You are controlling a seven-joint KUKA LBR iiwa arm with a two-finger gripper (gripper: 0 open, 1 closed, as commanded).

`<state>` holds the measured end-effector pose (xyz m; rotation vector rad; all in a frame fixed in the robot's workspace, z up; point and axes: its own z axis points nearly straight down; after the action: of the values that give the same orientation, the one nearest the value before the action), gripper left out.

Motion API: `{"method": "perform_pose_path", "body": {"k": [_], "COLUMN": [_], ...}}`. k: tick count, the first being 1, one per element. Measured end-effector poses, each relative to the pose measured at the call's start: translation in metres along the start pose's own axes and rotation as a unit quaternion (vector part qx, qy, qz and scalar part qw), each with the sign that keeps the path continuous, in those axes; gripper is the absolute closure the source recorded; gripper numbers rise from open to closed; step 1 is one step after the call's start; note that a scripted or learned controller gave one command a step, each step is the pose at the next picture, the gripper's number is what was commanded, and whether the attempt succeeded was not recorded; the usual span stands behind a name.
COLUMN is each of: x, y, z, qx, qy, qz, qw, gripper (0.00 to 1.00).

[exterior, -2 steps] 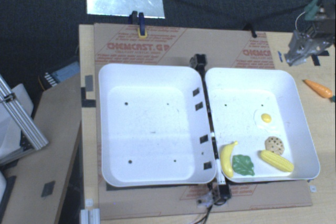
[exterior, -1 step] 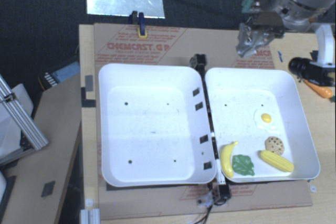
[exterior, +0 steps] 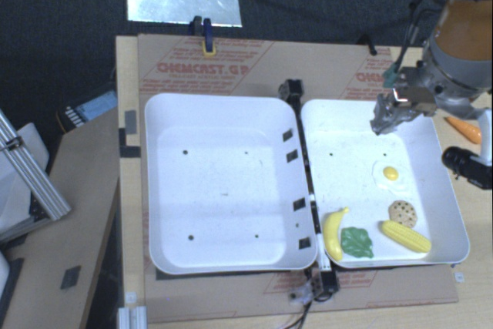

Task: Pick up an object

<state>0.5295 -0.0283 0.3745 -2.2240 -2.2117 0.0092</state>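
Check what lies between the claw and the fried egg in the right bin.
In the camera view, just bare white bin floor separates the claw from the fried egg. The cookie, corn and banana lie beyond the egg.

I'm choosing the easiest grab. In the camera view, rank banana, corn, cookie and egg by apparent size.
Banana and corn look about alike, so I won't split them. Then the egg, white included, and the cookie, also close.

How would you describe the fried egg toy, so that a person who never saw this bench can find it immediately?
Look at the right bin of the two white bins. Its toys gather at the near end: a banana, a green leaf, corn and a cookie. The fried egg lies alone just beyond the cookie: flat and white, with a round yellow yolk.
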Motion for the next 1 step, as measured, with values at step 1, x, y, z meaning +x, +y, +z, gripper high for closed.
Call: {"method": "perform_pose_path", "body": {"k": [1], "x": [0.0766], "y": [-0.0346], "z": [0.0433], "qx": [-0.002], "qy": [0.001], "qz": [-0.008], "qw": [1.0000], "gripper": [1.00]}}
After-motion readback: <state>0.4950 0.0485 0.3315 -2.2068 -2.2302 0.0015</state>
